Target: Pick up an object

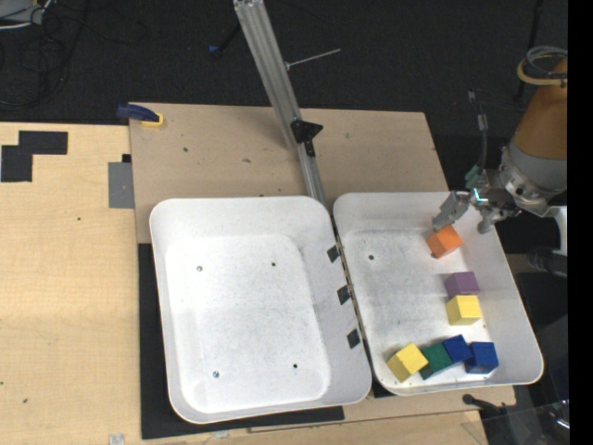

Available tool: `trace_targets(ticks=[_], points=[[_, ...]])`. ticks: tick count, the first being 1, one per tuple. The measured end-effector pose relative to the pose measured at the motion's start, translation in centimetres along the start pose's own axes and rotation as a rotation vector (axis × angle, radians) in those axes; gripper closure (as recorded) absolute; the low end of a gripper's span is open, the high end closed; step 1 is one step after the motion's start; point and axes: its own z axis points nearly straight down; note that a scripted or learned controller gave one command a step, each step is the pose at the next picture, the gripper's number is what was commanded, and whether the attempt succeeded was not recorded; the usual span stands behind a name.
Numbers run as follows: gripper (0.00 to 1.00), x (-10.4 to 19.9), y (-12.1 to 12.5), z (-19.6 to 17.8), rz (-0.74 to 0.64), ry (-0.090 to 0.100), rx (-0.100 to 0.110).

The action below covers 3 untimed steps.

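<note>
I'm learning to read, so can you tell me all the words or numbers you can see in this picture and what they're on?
There are no words, numbers or signs to read here.
The blocks, such as the orange block and the purple block, have plain faces.
The right bin and left bin are bare white.
The gripper carries no label that can be read.
</note>
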Motion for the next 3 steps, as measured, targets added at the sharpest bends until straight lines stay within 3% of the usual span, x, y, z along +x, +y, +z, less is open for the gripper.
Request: trace_targets(ticks=[1, 3], points=[[0.0, 0.0, 0.1, -0.3, -0.003, -0.002, -0.004], [0.0, 0.2, -0.9, 10.8, 0.001, -0.001, -0.003]])
